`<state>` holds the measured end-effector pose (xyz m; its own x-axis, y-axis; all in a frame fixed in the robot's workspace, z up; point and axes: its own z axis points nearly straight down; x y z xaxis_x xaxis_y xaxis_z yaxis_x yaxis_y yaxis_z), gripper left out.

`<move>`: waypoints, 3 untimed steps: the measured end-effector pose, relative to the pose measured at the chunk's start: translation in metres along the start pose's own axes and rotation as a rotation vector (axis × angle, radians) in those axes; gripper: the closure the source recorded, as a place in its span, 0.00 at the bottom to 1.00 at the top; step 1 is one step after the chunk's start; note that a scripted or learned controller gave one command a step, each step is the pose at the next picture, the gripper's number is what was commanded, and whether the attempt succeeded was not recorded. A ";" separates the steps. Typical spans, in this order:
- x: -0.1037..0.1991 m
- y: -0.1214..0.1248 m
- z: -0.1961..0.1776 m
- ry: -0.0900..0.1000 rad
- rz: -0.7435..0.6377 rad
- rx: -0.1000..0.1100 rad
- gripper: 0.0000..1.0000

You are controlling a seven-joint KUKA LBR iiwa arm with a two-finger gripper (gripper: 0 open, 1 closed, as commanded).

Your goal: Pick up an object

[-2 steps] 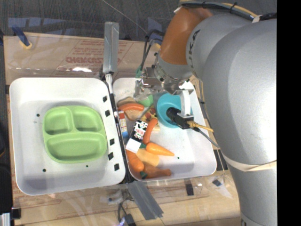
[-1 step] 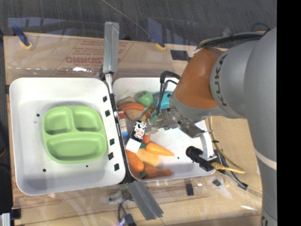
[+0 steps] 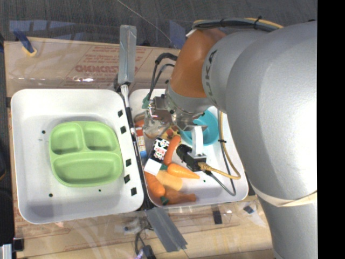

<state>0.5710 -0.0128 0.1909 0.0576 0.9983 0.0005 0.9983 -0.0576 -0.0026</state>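
Left white bin [image 3: 21,144]: one green three-compartment plastic plate [image 3: 84,152], lying flat. Cardboard behind [image 3: 81,63] bears faint red print, not legible. Right white bin [image 3: 237,190]: orange plastic carrots [image 3: 180,171] heaped beside a black-and-white patterned block [image 3: 160,149] and a blue bowl [image 3: 207,125]. Gripper [image 3: 161,117] hangs low, just above the heap's rear; its closure cannot be determined.
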 end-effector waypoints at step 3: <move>0.001 -0.096 -0.018 0.000 0.205 0.005 1.00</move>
<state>0.4752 -0.0066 0.2091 0.2596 0.9657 -0.0008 0.9657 -0.2596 -0.0076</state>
